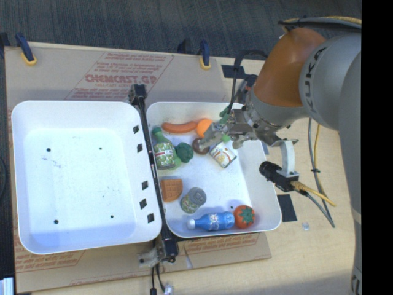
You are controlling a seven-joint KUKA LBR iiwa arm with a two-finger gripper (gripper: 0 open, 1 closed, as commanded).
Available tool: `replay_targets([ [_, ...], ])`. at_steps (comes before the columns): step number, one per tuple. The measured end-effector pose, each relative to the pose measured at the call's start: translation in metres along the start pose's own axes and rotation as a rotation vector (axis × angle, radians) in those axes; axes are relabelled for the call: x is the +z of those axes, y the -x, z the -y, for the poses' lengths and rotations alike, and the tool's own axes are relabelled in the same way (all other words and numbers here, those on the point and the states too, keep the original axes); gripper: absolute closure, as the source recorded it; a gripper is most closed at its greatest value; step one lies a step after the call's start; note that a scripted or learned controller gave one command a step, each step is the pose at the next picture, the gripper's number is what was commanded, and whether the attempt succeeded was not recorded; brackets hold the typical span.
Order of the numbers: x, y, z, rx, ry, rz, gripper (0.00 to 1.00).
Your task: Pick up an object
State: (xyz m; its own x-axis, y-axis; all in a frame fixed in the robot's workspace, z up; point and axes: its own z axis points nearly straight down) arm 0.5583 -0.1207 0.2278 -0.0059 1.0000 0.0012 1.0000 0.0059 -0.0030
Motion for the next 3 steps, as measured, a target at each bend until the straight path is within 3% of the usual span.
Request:
replay_targets([
  [1, 0.136, 0.033, -0.007, 0.000, 0.004, 0.003, 0.00],
  [2, 0.106, 0.015, -0.069, 0.001, 0.002, 0.000, 0.00],
  [3, 0.136, 0.054, -0.062, -0.003, -0.002, -0.010, 0.00],
])
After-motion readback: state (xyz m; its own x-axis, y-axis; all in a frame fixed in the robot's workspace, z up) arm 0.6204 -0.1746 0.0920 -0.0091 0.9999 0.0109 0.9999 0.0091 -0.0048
